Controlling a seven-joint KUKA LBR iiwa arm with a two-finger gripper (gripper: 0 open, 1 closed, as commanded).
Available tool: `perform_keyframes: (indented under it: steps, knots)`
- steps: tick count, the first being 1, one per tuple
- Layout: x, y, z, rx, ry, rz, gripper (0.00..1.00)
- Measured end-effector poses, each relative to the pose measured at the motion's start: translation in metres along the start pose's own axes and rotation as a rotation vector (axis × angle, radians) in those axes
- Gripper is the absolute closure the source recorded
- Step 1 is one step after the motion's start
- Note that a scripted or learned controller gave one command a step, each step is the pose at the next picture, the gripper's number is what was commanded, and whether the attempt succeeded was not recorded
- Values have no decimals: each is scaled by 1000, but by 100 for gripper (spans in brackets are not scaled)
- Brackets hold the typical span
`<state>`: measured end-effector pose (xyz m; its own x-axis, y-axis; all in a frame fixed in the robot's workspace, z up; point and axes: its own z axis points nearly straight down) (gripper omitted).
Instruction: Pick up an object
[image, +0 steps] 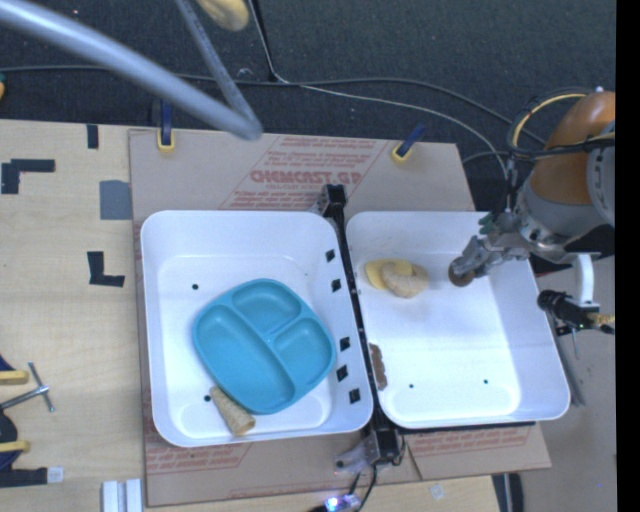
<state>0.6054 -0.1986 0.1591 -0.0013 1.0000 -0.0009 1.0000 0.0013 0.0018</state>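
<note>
- Pincer (463, 270) sits low over the right bin (520, 395), at about 2 o'clock of that bin, arm coming in from 3 o'clock. Can't tell whether it is wide or narrow; tip is a dark blur, nothing seen in it.
- Nearest target: yellow-tan food piece (394, 277), upper left of right bin, near the pincer at its 9 o'clock, apart from it, not touching.
- You want to shift toward 9 o'clock until centred over the piece, then go down; the current spot looks off to the side, so a straight drop probably meets bare bin floor.
- The piece looks lumpy and low, maybe two lobes; aim for the middle and straddle the narrow way.
- Watch the divider (345, 300) between bins at the piece's 9 o'clock; it leaves little room on that side.
- Other options, further off: blue sectioned plate (263, 343) in left bin (165, 240), tan cork-like piece (232, 410) touching the plate's 7 o'clock edge. Small brown bit (377, 366) against right bin's left wall, awkward to grab.
- Skip the counter (60, 300) clutter.
</note>
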Motion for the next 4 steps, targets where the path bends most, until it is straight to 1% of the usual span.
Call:
perform_keyframes:
  steps: [1, 2, 3, 4]
  knots:
    - [1, -3, -42, 2, 1, 0, 100]
    - [8, -10, -92, 0, 0, 0, 100]
    - [58, -21, -79, 4, 1, -1, 100]
    - [108, -26, -87, 3, 2, -4, 100]
